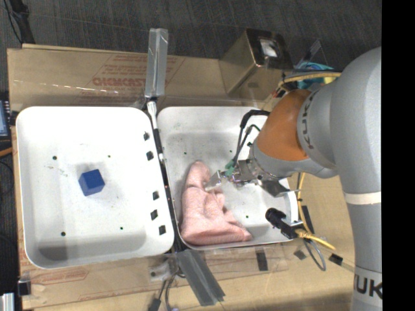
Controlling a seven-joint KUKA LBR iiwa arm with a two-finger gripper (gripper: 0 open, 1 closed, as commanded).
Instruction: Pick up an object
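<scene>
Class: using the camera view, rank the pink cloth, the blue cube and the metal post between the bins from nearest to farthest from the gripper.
Measured from the gripper:
1. Pink cloth, right bin, beside it.
2. Metal post, up-left, above the bins' divider.
3. Blue cube, left bin, farthest.

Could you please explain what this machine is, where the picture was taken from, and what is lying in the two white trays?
The picture comes from a single fixed camera above a workbench, looking down at a slant. The big grey shape on the right is a robot arm with an orange band above its wrist; it reaches in from the right. At its end is the tool, a small two-finger grasper. Below it sit two shallow white bins side by side. The left bin holds a small blue cube. The right bin holds a crumpled pink cloth. The tool is down in the right bin, at the upper edge of the cloth. From this angle I cannot tell whether it has actually gripped the cloth, so I would not say anything is held. Brown cardboard lies behind the bins.
</scene>
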